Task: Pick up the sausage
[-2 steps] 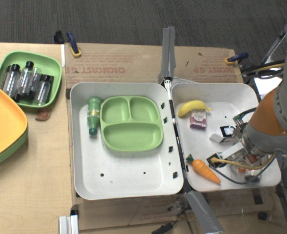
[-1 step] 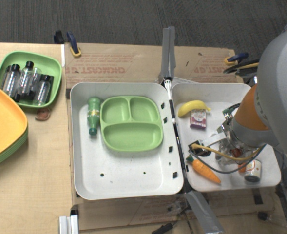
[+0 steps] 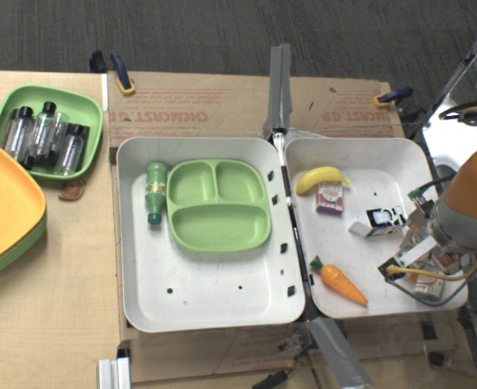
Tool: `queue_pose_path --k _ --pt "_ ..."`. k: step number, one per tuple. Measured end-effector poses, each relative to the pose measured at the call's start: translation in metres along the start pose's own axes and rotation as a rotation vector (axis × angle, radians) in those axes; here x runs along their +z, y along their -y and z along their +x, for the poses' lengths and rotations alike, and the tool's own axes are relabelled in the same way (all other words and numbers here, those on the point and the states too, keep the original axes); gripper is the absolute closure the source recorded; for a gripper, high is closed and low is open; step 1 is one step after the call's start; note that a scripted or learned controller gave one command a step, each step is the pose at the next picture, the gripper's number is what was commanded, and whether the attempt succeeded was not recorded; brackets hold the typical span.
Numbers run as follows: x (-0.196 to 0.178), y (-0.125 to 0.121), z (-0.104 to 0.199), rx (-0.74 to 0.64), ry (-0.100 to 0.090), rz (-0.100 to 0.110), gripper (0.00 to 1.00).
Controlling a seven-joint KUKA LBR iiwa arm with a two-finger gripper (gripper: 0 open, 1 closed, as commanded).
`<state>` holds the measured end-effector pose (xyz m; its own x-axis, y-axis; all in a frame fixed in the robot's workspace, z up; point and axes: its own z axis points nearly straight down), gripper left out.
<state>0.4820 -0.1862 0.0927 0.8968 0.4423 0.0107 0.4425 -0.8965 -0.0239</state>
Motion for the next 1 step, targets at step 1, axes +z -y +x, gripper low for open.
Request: queue_pose_path --k 1 --pt "0.0038 0.0395 0.0518 0.244 0.013 -0.023 1.0"
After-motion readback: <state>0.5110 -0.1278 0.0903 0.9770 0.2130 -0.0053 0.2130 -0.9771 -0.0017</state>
